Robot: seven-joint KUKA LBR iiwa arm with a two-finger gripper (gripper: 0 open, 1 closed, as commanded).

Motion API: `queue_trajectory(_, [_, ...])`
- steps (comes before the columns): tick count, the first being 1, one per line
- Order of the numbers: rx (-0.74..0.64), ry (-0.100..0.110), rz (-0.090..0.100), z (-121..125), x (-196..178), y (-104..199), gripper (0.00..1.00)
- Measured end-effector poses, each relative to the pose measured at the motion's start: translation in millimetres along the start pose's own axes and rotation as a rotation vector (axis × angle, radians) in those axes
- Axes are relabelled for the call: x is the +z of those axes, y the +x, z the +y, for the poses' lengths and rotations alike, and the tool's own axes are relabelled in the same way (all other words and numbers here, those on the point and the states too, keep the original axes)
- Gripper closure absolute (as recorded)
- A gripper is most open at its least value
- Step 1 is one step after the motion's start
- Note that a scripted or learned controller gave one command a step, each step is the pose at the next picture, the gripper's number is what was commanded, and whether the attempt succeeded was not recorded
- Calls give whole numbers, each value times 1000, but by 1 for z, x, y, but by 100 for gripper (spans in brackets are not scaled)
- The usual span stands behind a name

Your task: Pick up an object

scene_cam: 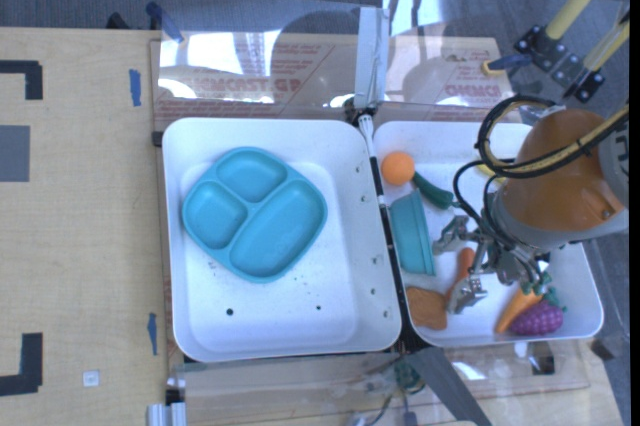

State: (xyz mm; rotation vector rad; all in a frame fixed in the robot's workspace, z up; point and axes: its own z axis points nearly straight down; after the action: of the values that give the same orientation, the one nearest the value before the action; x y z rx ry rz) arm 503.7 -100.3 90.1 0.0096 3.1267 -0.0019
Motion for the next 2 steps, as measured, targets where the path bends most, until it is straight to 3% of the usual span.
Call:
queue_trajectory(1, [-2, 2, -13, 1, -13, -4, 100])
queue_trajectory(2, [-282, 1, -1, -49, 0, -21, 100])
